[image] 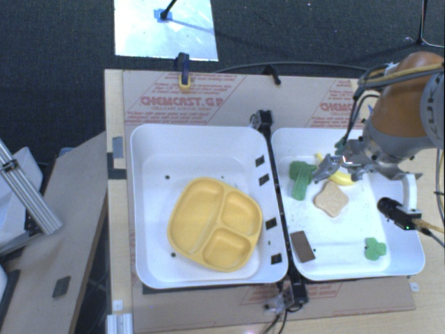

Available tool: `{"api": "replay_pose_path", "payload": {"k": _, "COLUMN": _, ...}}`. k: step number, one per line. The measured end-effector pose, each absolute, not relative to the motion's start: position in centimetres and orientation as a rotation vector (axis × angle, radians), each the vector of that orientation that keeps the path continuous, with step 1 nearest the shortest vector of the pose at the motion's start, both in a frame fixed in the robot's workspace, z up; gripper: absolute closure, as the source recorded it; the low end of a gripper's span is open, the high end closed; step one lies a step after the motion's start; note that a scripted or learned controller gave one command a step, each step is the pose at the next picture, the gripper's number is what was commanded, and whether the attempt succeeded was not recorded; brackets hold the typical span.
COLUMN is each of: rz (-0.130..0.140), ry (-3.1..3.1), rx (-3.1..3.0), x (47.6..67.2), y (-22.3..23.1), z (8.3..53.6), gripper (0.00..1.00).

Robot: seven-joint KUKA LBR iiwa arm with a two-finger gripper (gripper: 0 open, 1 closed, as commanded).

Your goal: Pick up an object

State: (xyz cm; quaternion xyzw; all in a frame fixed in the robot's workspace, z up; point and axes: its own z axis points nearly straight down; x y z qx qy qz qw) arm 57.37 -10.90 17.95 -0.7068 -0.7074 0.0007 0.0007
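A grey KUKA arm reached in from three o'clock over the right-hand bin [410, 256] of two white bins on the bench [208, 92], its fingers [332, 167] hanging low above a cluster of toy food at the bin's twelve o'clock end. A yellow banana-like piece [341, 177] lay directly under the fingers, its long axis running roughly from ten to four o'clock, so it looked the likeliest target. A green piece [301, 178] sat just beside it at nine o'clock and a tan slice of toast [331, 200] just at six o'clock. The metal tips appeared slightly parted, but whether they were open, closed or already touching the banana could not be told. A brown block [302, 246] and a small green clover-shaped piece [375, 249] lay well apart toward six o'clock, while the left bin [149, 145] held a yellow divided tray [215, 223]
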Motion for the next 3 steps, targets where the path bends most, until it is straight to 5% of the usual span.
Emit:
{"api": "replay_pose_path", "payload": {"k": 2, "rz": -0.005, "ry": -2.224, "rx": -2.223, "x": 58.0, "y": -11.7, "z": 8.7, "gripper": 0.00}}
{"api": "replay_pose_path", "payload": {"k": 3, "rz": -0.013, "ry": -2.233, "rx": -2.231, "x": 58.3, "y": -11.9, "z": 10.1, "gripper": 1.00}}
